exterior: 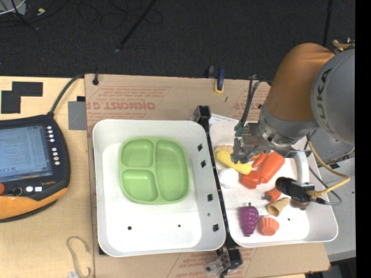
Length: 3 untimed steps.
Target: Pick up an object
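Nearest the camera, the left bin (110, 230) held a green divided plate (155, 170). Beside it, the right bin (324, 227) carried toy food. An orange bottle (264, 169) lay slanted, neck toward lower left, touching a yellow corn (233, 158); it looked light, stiff and slick, best pinched across its middle. Gripper (242, 151) hovered over the corn; whether its jaws were parted or clenched, I cannot tell.

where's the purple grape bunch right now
The purple grape bunch lies in the right bin, near its front edge, just left of the small orange toy.
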Motion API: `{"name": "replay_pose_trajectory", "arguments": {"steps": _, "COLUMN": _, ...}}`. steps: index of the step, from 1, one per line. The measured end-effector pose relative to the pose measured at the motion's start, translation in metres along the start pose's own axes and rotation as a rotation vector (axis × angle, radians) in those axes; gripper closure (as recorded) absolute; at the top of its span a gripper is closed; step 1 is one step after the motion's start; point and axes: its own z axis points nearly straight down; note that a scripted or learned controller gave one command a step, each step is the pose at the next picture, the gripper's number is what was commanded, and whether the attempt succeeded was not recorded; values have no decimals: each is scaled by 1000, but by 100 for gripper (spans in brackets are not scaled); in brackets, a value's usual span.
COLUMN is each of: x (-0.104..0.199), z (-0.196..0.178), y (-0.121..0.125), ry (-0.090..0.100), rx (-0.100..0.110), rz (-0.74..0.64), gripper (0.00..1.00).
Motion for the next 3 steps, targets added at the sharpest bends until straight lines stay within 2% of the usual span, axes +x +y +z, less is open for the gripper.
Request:
{"name": "replay_pose_trajectory", "arguments": {"steps": 1, "x": 45, "z": -7, "y": 28, "ry": -1, "rx": -1, "rz": 1, "gripper": 100}}
{"name": "replay_pose_trajectory", "arguments": {"steps": 2, "x": 92, "z": 11, "y": 45, "ry": -1, "rx": 1, "rz": 2, "gripper": 100}}
{"name": "replay_pose_trajectory", "arguments": {"steps": 3, "x": 126, "z": 5, "y": 72, "ry": -1, "rx": -1, "rz": 2, "gripper": 100}}
